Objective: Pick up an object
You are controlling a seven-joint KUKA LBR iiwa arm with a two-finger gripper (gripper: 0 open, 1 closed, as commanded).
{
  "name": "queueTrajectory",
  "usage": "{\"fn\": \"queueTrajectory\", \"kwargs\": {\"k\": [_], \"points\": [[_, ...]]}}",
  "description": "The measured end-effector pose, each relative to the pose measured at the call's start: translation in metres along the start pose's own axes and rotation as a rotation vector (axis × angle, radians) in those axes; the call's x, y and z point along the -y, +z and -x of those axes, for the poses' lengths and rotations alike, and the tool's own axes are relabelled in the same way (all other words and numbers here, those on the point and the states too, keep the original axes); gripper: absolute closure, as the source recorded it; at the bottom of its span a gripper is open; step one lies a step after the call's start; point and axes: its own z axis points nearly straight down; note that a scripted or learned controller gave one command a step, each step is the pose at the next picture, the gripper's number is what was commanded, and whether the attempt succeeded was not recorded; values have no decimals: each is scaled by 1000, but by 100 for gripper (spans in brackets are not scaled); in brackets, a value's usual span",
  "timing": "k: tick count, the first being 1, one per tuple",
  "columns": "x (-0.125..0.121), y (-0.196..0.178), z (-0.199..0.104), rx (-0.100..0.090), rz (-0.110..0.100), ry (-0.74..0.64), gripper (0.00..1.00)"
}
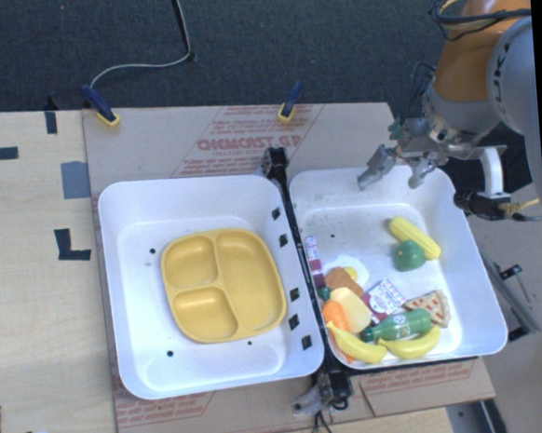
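Fingers of the grey two-finger gripper (398,173) are spread apart and grasp nothing, above the far edge of the right shallow white bin (472,284). Toy food lies below in this bin: yellow plastic corn cob (415,236), green pepper (409,257), bananas (414,343). A yellow divided plate (223,285) rests in the left white bin (126,269).

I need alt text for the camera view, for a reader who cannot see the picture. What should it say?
A grey and orange robot arm holds its open, empty hand above the far edge of the right white bin, which holds toy food such as a corn cob and bananas. The left bin holds a yellow divided tray.
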Motion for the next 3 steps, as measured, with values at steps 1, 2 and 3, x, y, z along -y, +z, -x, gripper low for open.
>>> {"fn": "queueTrajectory", "kwargs": {"k": [1,2,3], "points": [[-3,122,75,1,0,1,0],[-3,113,75,2,0,0,100],[-5,55,17,-2,2,-2,100]]}}
